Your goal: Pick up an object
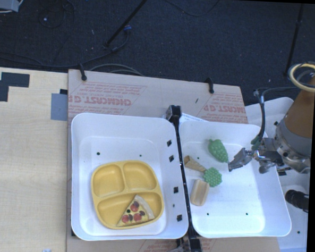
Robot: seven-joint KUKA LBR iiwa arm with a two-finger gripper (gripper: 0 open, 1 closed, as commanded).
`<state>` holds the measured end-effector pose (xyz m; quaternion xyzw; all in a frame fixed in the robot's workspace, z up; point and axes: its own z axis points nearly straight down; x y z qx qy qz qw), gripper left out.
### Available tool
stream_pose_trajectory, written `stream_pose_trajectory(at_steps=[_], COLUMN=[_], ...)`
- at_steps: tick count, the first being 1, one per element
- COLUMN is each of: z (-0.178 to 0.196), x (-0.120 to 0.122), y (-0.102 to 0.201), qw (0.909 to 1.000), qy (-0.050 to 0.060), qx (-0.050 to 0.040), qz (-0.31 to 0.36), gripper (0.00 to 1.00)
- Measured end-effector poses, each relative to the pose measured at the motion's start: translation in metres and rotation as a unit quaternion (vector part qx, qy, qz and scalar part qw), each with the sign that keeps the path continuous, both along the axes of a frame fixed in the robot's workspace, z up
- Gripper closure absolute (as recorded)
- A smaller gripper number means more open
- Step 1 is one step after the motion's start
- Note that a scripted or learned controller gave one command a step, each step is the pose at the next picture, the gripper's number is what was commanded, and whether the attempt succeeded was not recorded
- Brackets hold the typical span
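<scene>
Bright even light, soft shadows, slightly soft focus, dim floor

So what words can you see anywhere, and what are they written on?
"CHEMCAST", printed in faded red on the brown board behind the left bin. It reads mirrored.
"CHEMCAST" again, on the same board behind the right bin, also mirrored.
Smaller red print beside both words: too blurred to read.
Faint red print on the board's front edge, below the bins: too blurred to read.

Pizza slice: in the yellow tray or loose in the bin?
In the tray. The pizza slice lies flat in the lower compartment of the yellow divided tray, inside the left bin.
</scene>
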<state>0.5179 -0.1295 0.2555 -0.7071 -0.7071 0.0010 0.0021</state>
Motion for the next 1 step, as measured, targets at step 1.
stream_pose_trajectory(at_steps=[1], z=[-0.0435], x=[-0.0022], y=[0.0019], qw=[1.0], qy=[0.002], qx=[0.0004], qz=[0.0], gripper=[0.0])
